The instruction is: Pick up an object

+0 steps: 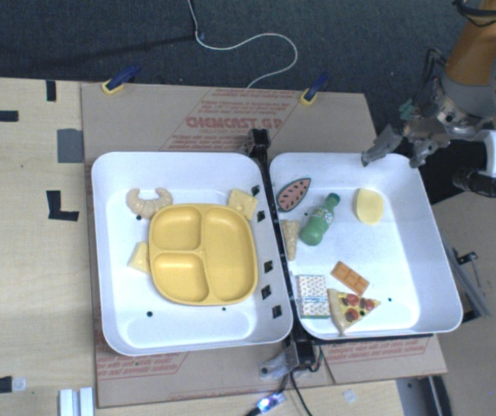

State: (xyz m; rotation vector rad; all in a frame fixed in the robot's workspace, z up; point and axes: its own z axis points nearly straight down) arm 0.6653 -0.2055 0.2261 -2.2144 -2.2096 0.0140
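Your arm [478, 50] runs off the right edge. The yellow divided plate [203, 254] covers part of two pale pieces — the one [138, 256] at its left, another [243, 202] at its top right.

Before me, two white bins [109, 232] sit side by side on a cardboard sheet [222, 120], held by a yellow clamp [120, 79] and a blue clamp [315, 87]. A white cable [248, 42] loops across dark carpet [57, 24].

plate [203, 254] in left bin [114, 232], bottle [317, 220] in right bin [421, 267]
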